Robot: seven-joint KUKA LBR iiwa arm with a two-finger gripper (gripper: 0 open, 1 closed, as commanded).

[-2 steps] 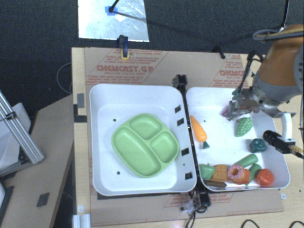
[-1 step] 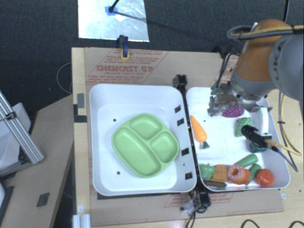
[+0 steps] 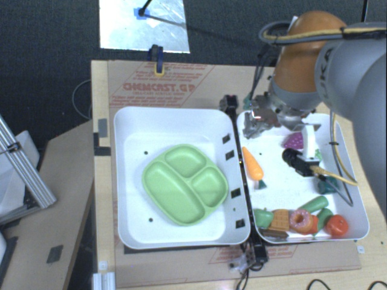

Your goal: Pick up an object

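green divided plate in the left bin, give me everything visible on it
The green plate is pale green, glossy like moulded plastic, with rounded edges and three compartments: one long one on the lower left, two smaller ones toward the upper right. It lies flat and right side up on the floor of the left bin, turned at a slant to the bin's walls. Nothing sits in it. Only the bin touches it.

Both white bins, left (image 3: 130, 180) and right (image 3: 357, 213), look like smooth moulded plastic with a soft sheen, and the green divided plate (image 3: 181, 186) in the left one has the same smooth, slightly glossy plastic look. The toy carrot (image 3: 251, 165), tomato (image 3: 337, 224) and doughnut (image 3: 301, 220) appear as shiny plastic, while the brown board (image 3: 175, 83) under the bins is matt like cardboard or wood with red printing. The arm (image 3: 357, 71) has a smooth grey shell with a glossy orange band (image 3: 305, 53), and the sheet (image 3: 142, 17) on the dark matt floor looks crinkled and reflective like foil.
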